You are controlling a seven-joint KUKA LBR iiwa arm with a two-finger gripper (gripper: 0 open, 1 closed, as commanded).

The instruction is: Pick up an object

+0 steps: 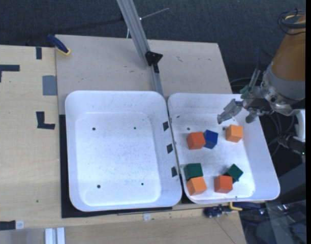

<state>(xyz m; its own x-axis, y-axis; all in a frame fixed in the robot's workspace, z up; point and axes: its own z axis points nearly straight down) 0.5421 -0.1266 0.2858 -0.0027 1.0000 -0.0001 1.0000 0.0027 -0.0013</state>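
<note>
**Claw open above the right bin, nothing in it**

From the camera above the bench, my claw (239, 112) hangs over the upper part of the right bin (263, 151), reaching in from the right. My two fingers (227, 112) are spread apart and hold nothing.

Just below my claw lies an orange cube (234, 133), apart from my fingers. To its left, an orange-red cube (195, 140) touches a blue cube (211, 139). Nearer the front rim, a dark green cube (193, 170) sits against an orange cube (197, 185), and a second green cube (234, 172) sits against an orange-red cube (223, 183).

The left bin (74, 136) sits beside the right one.
</note>
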